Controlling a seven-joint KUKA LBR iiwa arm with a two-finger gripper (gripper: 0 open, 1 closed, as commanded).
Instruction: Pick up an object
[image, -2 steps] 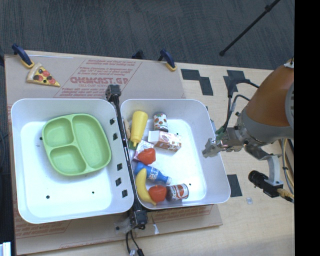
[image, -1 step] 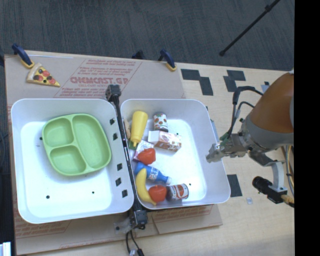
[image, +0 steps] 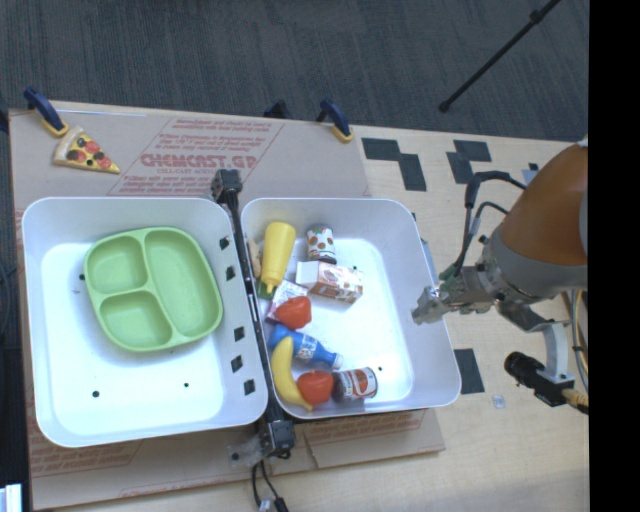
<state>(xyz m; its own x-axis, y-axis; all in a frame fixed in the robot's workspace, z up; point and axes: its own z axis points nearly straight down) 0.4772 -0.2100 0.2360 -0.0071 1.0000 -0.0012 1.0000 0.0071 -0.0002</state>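
Camera view: bench from above.
Gripper (image: 428, 306): over the right bin's (image: 400, 215) right rim; jaw state cannot be told, nothing seen held.
Objects: yellow bottle (image: 277, 250), banana (image: 283, 370), tomato (image: 294, 312) crowd that bin's left side.
Left bin (image: 40, 300): green divided plate (image: 153, 289).

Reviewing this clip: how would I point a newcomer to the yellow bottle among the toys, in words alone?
Start at the right-hand white bin, the one crowded with toy food. Go to its upper left corner, near the divider between the bins. The yellow bottle lies there, tall and plain yellow; the banana, also yellow, is curved and sits at the bin's bottom edge.
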